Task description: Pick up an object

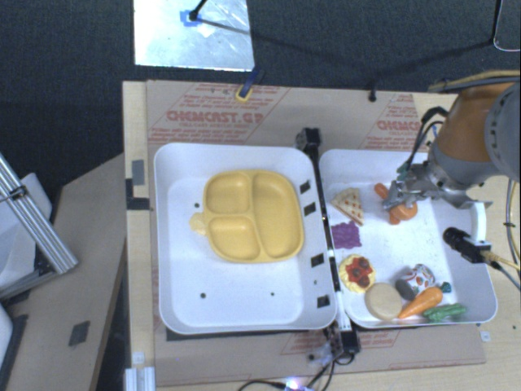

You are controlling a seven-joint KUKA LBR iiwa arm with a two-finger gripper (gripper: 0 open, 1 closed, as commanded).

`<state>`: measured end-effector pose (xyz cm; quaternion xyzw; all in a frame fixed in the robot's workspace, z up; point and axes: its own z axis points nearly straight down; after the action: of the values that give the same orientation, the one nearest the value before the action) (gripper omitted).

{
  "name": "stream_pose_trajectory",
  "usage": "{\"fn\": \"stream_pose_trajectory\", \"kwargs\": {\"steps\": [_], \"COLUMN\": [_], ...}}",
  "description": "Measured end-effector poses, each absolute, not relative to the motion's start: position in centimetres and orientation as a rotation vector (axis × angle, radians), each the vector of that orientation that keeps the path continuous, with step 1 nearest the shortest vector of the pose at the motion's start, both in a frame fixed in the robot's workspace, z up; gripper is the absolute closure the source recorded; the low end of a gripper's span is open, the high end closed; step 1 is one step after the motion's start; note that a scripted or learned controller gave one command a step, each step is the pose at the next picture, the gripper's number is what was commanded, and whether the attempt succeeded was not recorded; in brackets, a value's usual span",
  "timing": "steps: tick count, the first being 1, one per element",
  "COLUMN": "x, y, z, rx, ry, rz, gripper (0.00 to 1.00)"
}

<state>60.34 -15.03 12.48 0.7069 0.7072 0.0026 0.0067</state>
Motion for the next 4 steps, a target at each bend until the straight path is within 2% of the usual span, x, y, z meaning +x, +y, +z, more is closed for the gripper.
{"fn": "stream_pose_trajectory", "kwargs": {"steps": [2, 3, 4], "x": [61.1, 59.3, 57.3], "y": [-14.2, -8.9, -4.5], "z": [22.8, 21.9, 23.0], "rx": [2.211, 2.213, 2.212], "ry": [2.223, 2.232, 2.232], "rz": [0.006, 0.003, 0.003], "gripper": [1.00, 1.00, 1.00]}}
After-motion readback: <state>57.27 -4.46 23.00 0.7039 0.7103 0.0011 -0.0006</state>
